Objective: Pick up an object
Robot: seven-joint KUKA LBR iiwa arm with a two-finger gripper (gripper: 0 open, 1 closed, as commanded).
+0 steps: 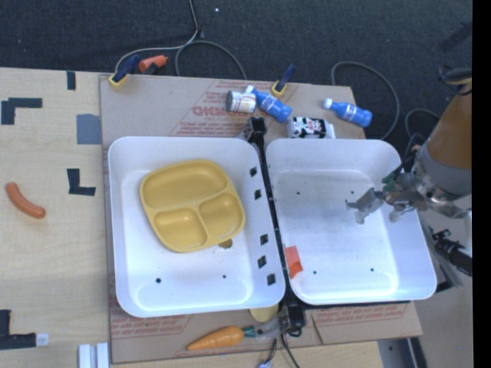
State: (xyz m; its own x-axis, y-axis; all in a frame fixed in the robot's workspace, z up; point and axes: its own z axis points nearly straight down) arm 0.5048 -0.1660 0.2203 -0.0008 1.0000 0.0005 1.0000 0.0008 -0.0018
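Bench, two white bins: we judge the yellow tray (192, 205) in the left bin (123, 205) light, stiff, best pinched at its rim; gripper (376, 205) spread apart, holding nothing.

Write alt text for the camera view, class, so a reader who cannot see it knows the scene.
A grey robot arm's end effector hangs over the right white bin, holding nothing visible. The left white bin holds a yellow divided plate. Small bottles lie beyond the bins, and a toy carrot lies in front.
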